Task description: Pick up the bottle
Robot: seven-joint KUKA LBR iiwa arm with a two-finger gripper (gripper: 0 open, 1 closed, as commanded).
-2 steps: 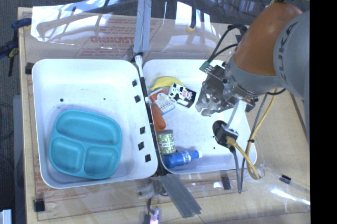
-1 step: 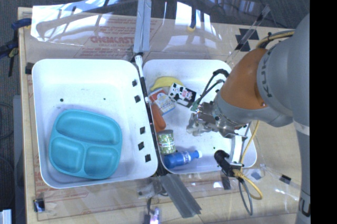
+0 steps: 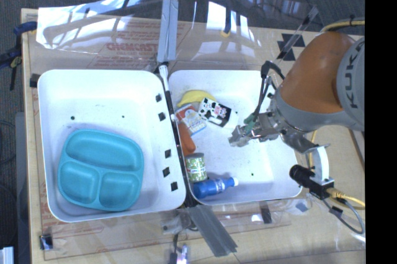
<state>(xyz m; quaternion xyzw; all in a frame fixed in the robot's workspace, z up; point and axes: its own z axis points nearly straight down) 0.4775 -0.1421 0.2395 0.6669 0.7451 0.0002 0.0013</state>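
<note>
Lying on its side at the near edge of the right bin (image 3: 273, 80), blue bottle (image 3: 214, 186) w/ white cap pointing right. Just behind it, touching, a small green-labelled can (image 3: 195, 167); further back an orange carrot-like item (image 3: 186, 140), a yellow banana (image 3: 195, 96) & a black-white packet (image 3: 214, 112). Gripper (image 3: 240, 134) hovers over mid-bin, well apart from bottle, nothing in it; can't tell if it's spread or closed. Left bin (image 3: 56, 86) holds a teal divided tray (image 3: 100, 168).

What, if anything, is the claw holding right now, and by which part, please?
Nothing, as far as the view shows: the claw sits above bare bin floor in the right bin, apart from the blue bottle lying near the front wall.
</note>
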